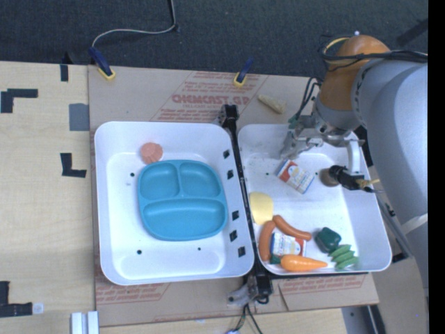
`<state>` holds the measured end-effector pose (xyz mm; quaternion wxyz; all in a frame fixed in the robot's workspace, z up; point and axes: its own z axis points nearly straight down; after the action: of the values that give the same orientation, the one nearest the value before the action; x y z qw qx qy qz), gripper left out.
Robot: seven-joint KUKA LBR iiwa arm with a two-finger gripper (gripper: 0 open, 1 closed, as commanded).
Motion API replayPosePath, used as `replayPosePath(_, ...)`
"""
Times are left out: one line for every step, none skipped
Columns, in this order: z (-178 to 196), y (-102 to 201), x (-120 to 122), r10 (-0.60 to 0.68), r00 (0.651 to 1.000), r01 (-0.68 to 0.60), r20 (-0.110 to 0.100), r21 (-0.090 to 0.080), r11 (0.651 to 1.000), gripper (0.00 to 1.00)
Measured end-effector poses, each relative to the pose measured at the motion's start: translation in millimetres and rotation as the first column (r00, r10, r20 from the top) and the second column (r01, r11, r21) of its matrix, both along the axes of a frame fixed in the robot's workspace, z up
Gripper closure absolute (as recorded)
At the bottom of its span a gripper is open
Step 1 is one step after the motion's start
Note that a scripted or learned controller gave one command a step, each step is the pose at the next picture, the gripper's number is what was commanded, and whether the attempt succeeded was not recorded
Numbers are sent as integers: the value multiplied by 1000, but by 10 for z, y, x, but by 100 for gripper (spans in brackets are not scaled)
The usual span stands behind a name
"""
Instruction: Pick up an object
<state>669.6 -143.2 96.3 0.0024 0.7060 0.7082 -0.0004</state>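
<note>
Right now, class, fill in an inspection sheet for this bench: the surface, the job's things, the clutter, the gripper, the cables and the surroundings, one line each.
Surface: cardboard sheet clamped on the bench, bearing the left bin and the right bin side by side.
Job's things: in the right bin, a small carton, yellow disc, sausage, carrot, dark green piece and green pod.
Clutter: blue divided plate and pink disc in the left bin.
Gripper: gripper over the right bin's far end, just above the carton; nothing seen between its fingers.
Cables: black cable behind the bench.
Surroundings: dark carpet beyond.
</note>
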Motion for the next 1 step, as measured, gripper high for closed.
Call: replayPosePath(-2,2,-1,1,1000,-1,-1,0,1000,0)
